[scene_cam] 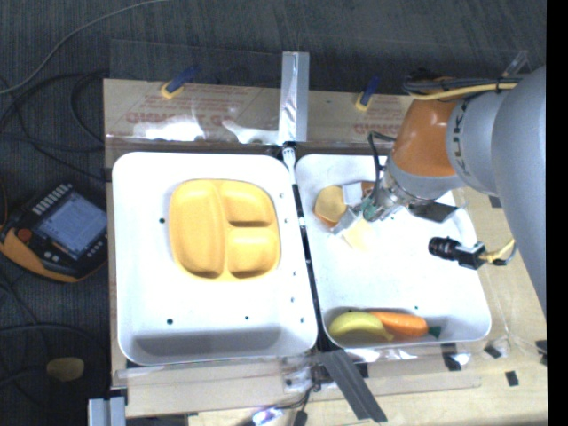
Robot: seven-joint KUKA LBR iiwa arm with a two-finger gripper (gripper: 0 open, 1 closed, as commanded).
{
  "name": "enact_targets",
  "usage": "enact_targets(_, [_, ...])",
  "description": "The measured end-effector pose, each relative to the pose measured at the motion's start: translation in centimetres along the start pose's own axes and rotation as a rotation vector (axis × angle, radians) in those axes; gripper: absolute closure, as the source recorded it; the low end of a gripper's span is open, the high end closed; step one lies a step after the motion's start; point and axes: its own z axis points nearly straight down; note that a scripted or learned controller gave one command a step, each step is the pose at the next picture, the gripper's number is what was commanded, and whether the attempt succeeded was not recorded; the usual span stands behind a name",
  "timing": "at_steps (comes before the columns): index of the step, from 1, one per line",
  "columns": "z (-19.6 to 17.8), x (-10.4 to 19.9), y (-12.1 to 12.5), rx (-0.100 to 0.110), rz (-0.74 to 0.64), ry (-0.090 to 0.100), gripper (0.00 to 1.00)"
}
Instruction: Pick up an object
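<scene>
While the claw [366, 209] hangs — grip unreadable — beside a rounded tan chunk [330, 204], a smooth carrot [401, 324] lies apart.

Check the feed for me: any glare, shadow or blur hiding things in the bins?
Camera view: the white right bin is bright, nearly washed out; soft shadow runs along the left bin near edge; the gripper looks slightly blurred; the yellow tray, carrot and banana read clearly.

No legible text; cardboard [204, 114] print unreadable
</scene>
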Motion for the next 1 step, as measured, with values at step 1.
enact_targets(1, [-8.42, 5.55, 2.07, 0.009, 0.054, 0.010, 1.00])
